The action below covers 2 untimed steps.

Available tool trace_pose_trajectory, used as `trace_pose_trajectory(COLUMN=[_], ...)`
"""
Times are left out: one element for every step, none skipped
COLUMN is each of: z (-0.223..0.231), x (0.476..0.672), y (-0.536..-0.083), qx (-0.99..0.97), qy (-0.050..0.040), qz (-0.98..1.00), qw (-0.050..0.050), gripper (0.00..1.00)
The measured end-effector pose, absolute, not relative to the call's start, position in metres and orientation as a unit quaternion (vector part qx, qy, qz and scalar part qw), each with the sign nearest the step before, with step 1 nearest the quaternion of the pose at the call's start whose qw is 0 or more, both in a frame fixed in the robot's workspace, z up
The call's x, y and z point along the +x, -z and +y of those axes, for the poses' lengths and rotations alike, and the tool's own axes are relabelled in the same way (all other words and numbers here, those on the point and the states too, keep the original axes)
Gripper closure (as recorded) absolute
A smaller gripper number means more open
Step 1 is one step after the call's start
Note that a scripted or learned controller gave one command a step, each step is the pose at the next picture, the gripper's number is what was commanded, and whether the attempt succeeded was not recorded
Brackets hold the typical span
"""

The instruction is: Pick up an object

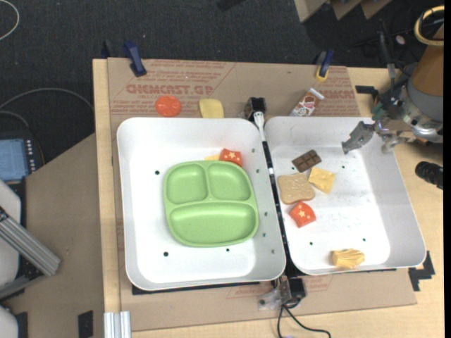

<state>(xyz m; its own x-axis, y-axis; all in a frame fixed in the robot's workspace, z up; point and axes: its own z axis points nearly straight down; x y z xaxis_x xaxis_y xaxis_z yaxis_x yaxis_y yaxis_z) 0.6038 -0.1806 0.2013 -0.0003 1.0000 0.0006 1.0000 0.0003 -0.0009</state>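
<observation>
My gripper (372, 141) hangs over the far right corner of the right bin (380, 210), open, with nothing between its fingers. Left of it, in that bin, lie a brown chocolate piece (306, 160), a tan toast slice (294, 186), a yellow cheese wedge (322, 180) and a red strawberry-like piece (302, 214). A yellow pastry (347, 258) rests near the bin's front edge. The left bin (141, 189) holds a green divided plate (210, 203), with a red piece (230, 156) just behind it.
On the cardboard behind the bins lie an orange disc (168, 105), a pale yellow piece (211, 108), a black item (255, 106) and a candy wrapper (307, 103). Blue clamps (134, 58) (324, 63) grip the far edge.
</observation>
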Motion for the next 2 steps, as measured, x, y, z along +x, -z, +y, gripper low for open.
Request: trace_pose_trajectory(z=[-0.090, -0.125], x=[0.633, 0.668], y=[-0.094, -0.084], qx=[-0.704, -0.707], qy=[-0.0012, 0.0010], qz=[-0.710, -0.707], qw=[0.006, -0.002], gripper=[0.00, 0.00])
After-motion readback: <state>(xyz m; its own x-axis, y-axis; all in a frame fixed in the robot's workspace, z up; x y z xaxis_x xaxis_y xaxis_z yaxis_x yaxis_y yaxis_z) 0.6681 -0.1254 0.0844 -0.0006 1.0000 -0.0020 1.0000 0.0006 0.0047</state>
